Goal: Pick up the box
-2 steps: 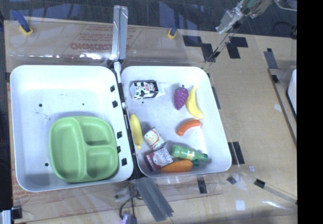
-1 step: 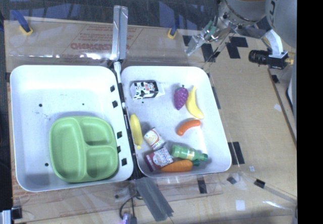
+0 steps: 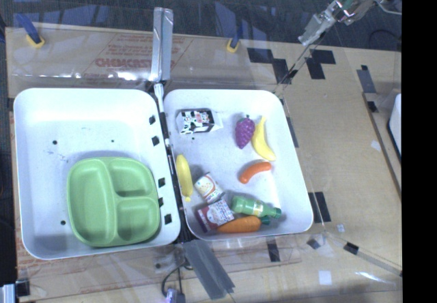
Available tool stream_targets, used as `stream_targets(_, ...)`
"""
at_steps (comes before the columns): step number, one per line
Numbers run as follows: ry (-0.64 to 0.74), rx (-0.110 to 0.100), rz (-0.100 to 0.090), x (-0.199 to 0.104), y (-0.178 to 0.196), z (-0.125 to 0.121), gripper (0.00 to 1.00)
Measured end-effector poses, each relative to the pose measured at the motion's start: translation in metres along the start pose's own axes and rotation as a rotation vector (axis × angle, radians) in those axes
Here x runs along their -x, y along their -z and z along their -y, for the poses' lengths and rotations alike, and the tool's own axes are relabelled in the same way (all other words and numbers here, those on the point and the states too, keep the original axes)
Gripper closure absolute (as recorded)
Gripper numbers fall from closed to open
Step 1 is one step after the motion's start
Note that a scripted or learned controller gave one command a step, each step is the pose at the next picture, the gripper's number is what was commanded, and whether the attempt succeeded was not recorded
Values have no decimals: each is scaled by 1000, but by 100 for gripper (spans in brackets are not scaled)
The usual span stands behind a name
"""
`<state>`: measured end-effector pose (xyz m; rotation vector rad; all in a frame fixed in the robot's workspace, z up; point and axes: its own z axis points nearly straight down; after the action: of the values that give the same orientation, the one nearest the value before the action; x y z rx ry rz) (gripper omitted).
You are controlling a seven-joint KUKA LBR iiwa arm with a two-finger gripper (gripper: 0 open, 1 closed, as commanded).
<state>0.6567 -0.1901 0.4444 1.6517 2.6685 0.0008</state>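
The box (image 3: 198, 121) is a small carton with a black-and-white cow pattern, lying flat in the far left part of the right bin (image 3: 295, 179). My gripper (image 3: 315, 26) hangs high at the top right, outside the bins and well beyond the right bin's far right corner. It is far from the box and nothing shows in it.
The right bin also holds purple grapes (image 3: 244, 131), a banana (image 3: 263, 139), an orange sausage (image 3: 255, 170), a yellow piece (image 3: 183, 175), a small can (image 3: 208, 188), a red packet (image 3: 215, 214), a green bottle (image 3: 254, 208) and a carrot (image 3: 239, 225). A green divided plate (image 3: 113, 199) lies in the left bin (image 3: 41, 117).
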Motion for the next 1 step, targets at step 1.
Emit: stream_targets(1, 110, -5, -3, -11, -273, -5, 100)
